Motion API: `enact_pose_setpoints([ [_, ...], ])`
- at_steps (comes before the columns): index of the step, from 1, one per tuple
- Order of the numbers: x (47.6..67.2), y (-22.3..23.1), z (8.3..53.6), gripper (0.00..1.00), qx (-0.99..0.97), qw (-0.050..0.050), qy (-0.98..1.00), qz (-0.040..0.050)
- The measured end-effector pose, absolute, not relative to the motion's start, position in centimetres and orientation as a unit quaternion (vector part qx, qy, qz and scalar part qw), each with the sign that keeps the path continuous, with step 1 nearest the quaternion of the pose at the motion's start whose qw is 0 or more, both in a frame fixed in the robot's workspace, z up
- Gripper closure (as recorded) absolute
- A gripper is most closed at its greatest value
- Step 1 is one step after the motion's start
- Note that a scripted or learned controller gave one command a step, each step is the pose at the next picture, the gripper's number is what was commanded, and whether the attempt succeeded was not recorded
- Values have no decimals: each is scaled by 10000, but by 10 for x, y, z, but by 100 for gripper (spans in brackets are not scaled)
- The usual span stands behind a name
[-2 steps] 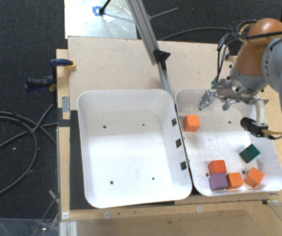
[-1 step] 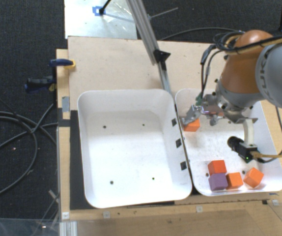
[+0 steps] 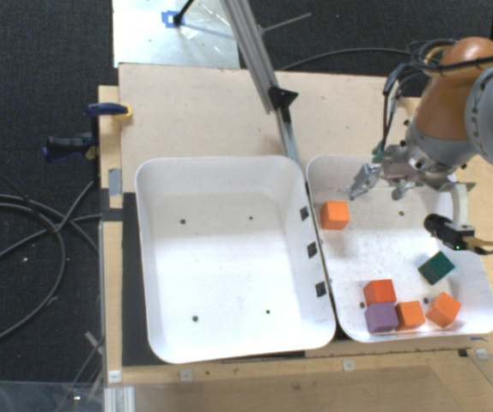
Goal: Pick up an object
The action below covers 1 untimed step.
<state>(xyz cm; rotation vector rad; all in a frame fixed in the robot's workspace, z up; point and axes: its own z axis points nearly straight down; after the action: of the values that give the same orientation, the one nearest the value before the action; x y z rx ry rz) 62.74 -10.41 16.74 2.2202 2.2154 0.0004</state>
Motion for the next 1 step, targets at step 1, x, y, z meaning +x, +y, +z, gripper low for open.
enact_pose_setpoints([
  [1, 554, -85, 122, 0, 7068, -38, 7074, -23],
])
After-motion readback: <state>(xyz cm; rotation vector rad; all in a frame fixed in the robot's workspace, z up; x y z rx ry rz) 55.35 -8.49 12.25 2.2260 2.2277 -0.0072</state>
